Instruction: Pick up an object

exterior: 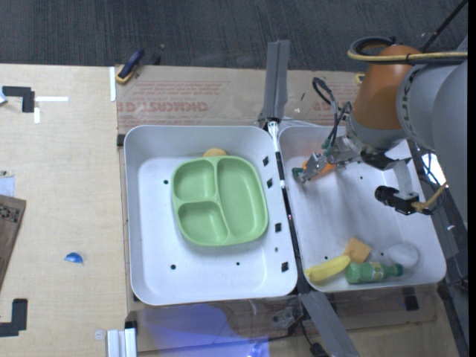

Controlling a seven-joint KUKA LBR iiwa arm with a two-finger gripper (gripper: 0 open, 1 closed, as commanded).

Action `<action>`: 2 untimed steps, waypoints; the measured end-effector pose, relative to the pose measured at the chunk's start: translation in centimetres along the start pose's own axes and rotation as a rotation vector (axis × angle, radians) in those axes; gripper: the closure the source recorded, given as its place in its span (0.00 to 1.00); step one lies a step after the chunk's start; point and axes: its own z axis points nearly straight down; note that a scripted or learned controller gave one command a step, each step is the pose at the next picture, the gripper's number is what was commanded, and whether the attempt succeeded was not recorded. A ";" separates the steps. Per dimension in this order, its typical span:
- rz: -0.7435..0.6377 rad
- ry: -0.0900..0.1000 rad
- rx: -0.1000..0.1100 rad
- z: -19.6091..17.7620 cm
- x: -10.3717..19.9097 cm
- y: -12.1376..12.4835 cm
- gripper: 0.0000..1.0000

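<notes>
From my remote station, I watch the grey arm (439, 103) reach over the right bin (357, 207), its gripper (321, 166) low near that bin's far-left corner; I cannot tell its state. A green divided plate (220, 199) fills the left bin (149, 222). A green bottle (372, 272), banana (328, 269) and orange block (358, 249) crowd the right bin's near edge

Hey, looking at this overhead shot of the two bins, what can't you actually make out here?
- Gripper: small and cluttered in the camera view; whether it grips the orange piece at its tip is unclear.
- Yellowish object: mostly hidden behind the green divided plate.
- Whitish object in the right bin: blends into the bin floor; identity unclear.
- Orange-tan item: partly covered by the banana and green bottle.
</notes>
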 end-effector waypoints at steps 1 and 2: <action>0.005 -0.001 -0.002 -1.0 -0.2 0.0 1.00; 0.005 -0.001 -0.002 -1.0 -0.2 0.0 0.00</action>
